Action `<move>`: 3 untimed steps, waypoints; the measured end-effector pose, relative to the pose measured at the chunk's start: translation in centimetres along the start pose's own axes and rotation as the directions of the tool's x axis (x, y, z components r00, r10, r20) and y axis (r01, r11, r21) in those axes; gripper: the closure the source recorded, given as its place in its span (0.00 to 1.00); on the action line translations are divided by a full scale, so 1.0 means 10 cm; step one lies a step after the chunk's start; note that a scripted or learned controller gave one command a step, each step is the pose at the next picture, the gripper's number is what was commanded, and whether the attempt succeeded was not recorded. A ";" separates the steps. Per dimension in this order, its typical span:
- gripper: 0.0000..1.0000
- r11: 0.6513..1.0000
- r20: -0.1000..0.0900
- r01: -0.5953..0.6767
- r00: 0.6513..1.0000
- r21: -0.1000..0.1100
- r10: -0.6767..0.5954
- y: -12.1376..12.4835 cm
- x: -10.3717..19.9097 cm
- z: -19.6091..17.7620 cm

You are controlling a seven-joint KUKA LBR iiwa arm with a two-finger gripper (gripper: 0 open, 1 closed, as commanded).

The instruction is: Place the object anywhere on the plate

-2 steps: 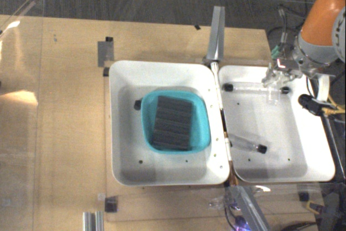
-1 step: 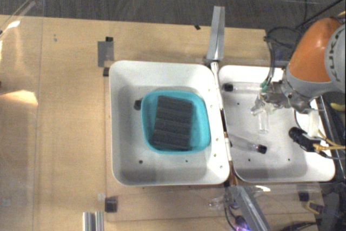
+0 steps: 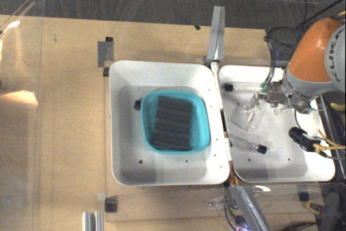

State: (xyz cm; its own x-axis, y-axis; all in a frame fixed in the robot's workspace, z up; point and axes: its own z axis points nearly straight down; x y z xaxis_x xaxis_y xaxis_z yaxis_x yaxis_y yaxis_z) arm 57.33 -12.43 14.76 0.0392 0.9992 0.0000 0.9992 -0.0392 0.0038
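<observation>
The dark grey block (image 3: 173, 121) lies flat on the turquoise plate (image 3: 202, 126), well inside its raised rim and covering most of its middle; the block is rectangular, matt, and ribbed across in even ridges. The plate is a rounded square of smooth, glossy plastic; it sits on the floor of the left white bin (image 3: 121, 165), whose shallow walls with rounded corners ring it on every side. A small black piece (image 3: 137, 105) lies in that bin just beside the plate, at the corner farthest from the arm.

The gripper (image 3: 258, 103) hangs well apart from the plate, over the right white bin (image 3: 281, 165); whether it is clenched or released cannot be told, since its pale tip blurs into the white floor. Between plate and gripper stand the two bin walls, touching along one seam; a grey metal post (image 3: 217, 35) rises at the seam's far end. On the gripper's side of that seam lie a clear tube (image 3: 253, 146) with a black cap, and nearer the post a black-capped piece (image 3: 228, 86); both are well apart from the plate. The orange band (image 3: 319, 51) bulges above the wrist, farther from the plate again; the desk (image 3: 59, 132) around the bins is pale, smooth wood with patches of glare.
</observation>
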 end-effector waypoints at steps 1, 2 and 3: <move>0.00 0.998 0.001 -0.061 0.998 -0.006 0.061 -0.06 -0.10 -1.24; 0.00 0.977 0.003 -0.211 0.977 -0.010 0.211 0.09 -0.58 -2.18; 0.00 0.978 0.003 -0.207 0.978 -0.014 0.207 0.84 -0.68 -2.90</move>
State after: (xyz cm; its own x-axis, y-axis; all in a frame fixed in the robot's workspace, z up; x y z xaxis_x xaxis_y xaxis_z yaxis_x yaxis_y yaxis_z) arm 65.38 -19.58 43.83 0.2455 0.9694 -0.0024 0.9693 -0.2454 0.0178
